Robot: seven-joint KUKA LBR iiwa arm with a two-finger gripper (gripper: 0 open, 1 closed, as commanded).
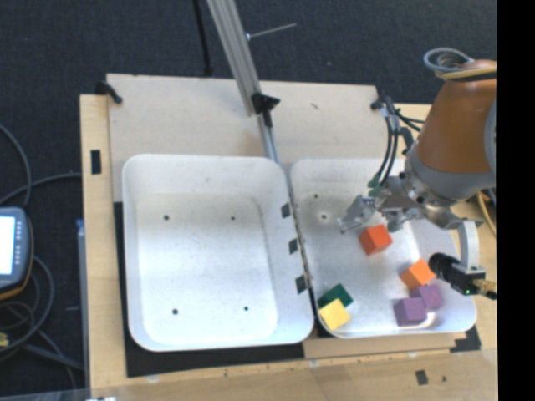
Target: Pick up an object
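In the right bin [322, 182] my gripper [374, 217] hangs low with its fingers [354, 215] spread open. An orange-red cube [375, 240] lies on the bin floor just below and in front of the fingertips, and it is not between them. Toward the bin's front right sit a smaller orange block [418, 273] and two purple blocks [431, 296] [410, 311], close together. At the front left corner a green block [336, 293] touches a yellow block [334, 314].
The left bin [209, 249] lies beside the right one, parted from it by a shared rim [297, 241]. A slanted metal post [238, 48] rises behind the bins. The arm's orange band [456, 132] overhangs the right bin's far right side.
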